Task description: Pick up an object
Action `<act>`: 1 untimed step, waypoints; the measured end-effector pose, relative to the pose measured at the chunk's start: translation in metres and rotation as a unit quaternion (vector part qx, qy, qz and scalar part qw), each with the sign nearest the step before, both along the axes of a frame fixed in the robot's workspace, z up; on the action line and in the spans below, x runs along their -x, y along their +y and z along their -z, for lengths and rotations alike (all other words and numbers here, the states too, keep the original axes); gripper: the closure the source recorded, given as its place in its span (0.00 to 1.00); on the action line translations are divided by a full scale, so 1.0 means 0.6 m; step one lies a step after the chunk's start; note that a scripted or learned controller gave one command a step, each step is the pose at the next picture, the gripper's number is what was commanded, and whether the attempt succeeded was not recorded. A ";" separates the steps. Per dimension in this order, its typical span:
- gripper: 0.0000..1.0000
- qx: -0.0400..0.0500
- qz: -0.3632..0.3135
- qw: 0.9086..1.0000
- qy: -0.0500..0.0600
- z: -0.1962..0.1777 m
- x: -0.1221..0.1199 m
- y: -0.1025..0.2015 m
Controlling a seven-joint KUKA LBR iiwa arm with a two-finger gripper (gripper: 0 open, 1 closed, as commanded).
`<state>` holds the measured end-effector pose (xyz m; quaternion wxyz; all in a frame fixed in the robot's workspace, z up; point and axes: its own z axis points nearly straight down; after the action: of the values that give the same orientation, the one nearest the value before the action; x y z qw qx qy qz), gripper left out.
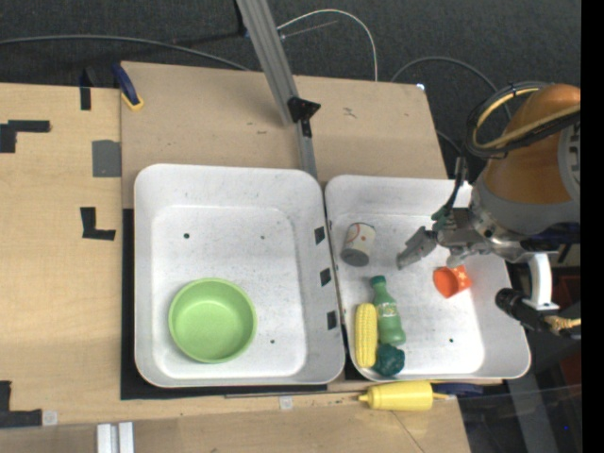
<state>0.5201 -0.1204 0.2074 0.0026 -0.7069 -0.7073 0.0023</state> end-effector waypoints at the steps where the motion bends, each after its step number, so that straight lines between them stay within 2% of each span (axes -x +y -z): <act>1: 0.00 0.000 0.000 1.000 0.000 0.076 -0.003 0.010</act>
<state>0.5218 -0.1141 0.1617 0.0025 -0.7067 -0.7075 0.0021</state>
